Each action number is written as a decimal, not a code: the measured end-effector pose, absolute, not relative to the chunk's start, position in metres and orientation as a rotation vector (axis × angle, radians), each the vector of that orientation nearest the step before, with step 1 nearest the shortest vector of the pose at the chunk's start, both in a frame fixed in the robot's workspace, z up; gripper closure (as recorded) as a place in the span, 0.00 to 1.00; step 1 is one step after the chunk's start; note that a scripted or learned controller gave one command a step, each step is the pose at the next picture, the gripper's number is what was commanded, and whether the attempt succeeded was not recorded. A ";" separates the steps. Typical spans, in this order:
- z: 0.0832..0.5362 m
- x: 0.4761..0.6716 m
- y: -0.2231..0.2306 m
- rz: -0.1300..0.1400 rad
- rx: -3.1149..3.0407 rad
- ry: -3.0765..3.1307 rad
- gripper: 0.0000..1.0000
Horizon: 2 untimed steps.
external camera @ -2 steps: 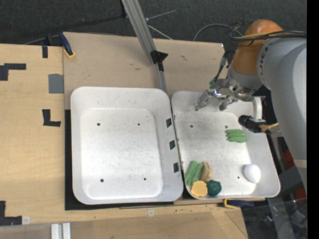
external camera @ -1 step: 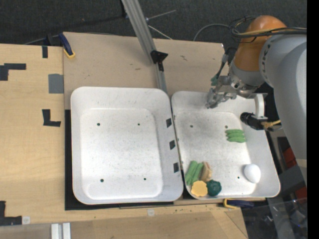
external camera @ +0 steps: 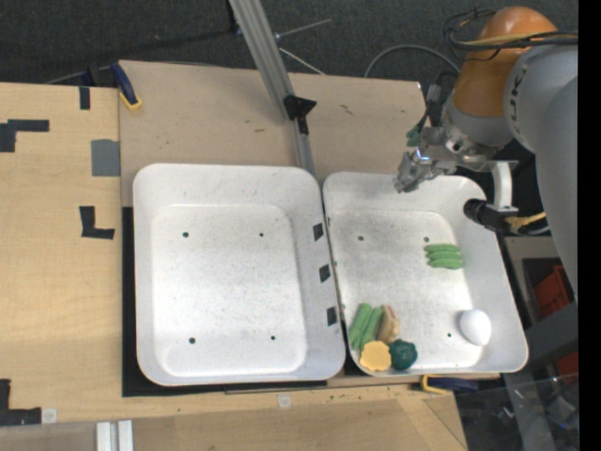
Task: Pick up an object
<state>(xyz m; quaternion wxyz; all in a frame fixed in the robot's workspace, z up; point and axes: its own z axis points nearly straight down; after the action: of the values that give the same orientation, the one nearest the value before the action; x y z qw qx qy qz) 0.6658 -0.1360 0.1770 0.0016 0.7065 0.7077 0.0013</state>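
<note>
Approach step, by my reading: gripper (external camera: pixel 409 181) hovers over right bin (external camera: pixel 376 195) upper rim, finger spread indiscernible (too small, blurred), nothing held; nearest pick, green object (external camera: pixel 444 256), lies lower right, calling for descent there.

A light wooden tabletop (external camera: pixel 216 125) carries two shallow white bins side by side, the left bin (external camera: pixel 225 271) touching the right bin (external camera: pixel 413 266) along their inner rims. Black tape marks (external camera: pixel 89 222) and a grey patch (external camera: pixel 105 156) lie on the tabletop's left part.
</note>
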 end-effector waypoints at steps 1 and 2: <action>0.220 0.670 -0.135 0.004 2.217 2.221 1.00; 0.270 0.671 -0.135 0.004 2.217 2.220 1.00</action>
<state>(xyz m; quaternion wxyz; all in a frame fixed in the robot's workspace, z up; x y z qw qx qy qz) 0.6706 -0.1351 0.2698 0.0020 0.7066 0.7076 0.0012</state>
